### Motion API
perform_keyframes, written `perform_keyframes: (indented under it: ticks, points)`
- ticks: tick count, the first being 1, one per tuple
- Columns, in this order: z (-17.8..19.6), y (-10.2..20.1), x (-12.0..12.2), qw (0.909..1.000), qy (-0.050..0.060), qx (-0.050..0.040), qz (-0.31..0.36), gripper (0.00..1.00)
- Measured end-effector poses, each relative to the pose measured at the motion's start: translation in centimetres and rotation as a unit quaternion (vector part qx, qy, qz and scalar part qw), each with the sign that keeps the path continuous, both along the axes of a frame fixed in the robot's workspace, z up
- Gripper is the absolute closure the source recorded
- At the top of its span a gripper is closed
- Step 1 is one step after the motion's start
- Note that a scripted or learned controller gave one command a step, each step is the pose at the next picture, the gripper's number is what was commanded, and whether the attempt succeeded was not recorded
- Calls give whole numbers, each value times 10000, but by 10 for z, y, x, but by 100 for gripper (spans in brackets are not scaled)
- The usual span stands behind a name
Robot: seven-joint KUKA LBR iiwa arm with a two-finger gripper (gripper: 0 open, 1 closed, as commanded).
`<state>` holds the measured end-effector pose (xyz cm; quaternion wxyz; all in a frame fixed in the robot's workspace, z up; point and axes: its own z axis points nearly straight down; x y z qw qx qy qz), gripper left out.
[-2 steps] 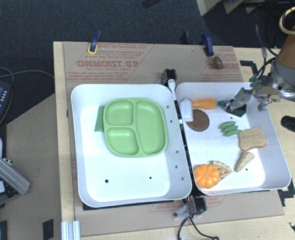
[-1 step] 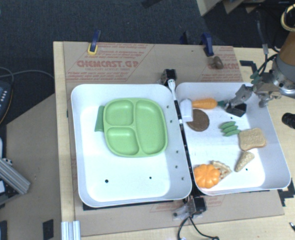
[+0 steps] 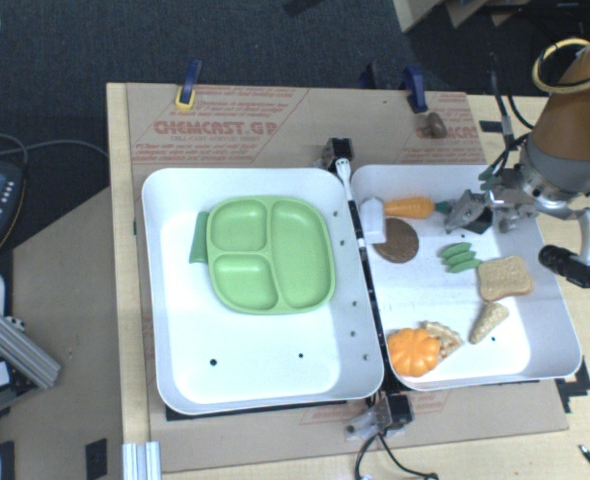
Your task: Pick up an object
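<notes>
**Operator:** Objects for the pick all lie in the right bin (image 3: 545,298), where I have the hand (image 3: 472,215) hovering over the far side. Just beside it, toward the divider, lies a toy carrot (image 3: 411,208), with a white piece (image 3: 373,220) and a brown disc (image 3: 398,240) a little past that. Below the hand, toward the near rim, are green pods (image 3: 459,257), then a bread slice (image 3: 504,277) and a tan wedge (image 3: 490,322). A small orange pumpkin (image 3: 415,352) sits well apart at the near corner.

**Observer:** Is it holding anything?

**Operator:** I see nothing between the fingers, but from this slant I cannot tell whether they stand open or closed; the metal there is a dark jumble.

**Observer:** So which step is this?

**Operator:** I judge it the approach, with no grasp made yet. Nothing looks lifted off the bin floor.

**Observer:** And the next move?

**Operator:** It calls for choosing a target, probably the carrot or the pods as the nearest, centring the hand over it and descending straight. The pods are thin and low, so I expect a harder grip there. The green tray (image 3: 271,254) in the left bin (image 3: 175,298) lies far beyond the hand and plays no part.
</notes>
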<state>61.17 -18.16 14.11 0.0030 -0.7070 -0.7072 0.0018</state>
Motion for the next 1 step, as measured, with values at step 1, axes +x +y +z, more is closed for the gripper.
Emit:
perform_keyframes:
  ticks: [1]
  points:
    - [-54, 1, -1, 10000, -3, 0, 1, 0]
